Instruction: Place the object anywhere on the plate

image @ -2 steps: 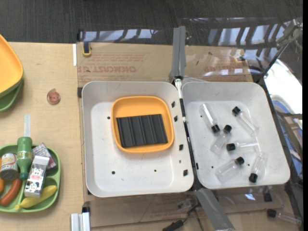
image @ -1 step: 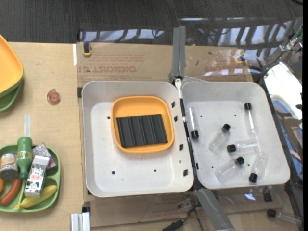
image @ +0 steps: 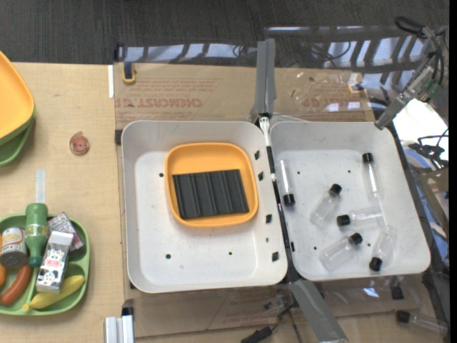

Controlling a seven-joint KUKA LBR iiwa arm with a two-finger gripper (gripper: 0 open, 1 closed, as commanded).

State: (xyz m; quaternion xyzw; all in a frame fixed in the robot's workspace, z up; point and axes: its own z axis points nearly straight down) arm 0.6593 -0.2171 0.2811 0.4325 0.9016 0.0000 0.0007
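Observation:
An orange plate with rounded corners lies in the left white bin, slightly behind its middle. A dark grey ridged slab rests flat on the plate and covers most of its floor. In the right white bin lie several clear vials with black caps. One vial lies along the left wall. Another vial is near the back right. The others, such as this vial, are scattered toward the front.
Left of the bins, a green tray holds toy food and a bottle. An orange bowl and a small pink disc sit behind it. Cables and a metal frame crowd the back right corner.

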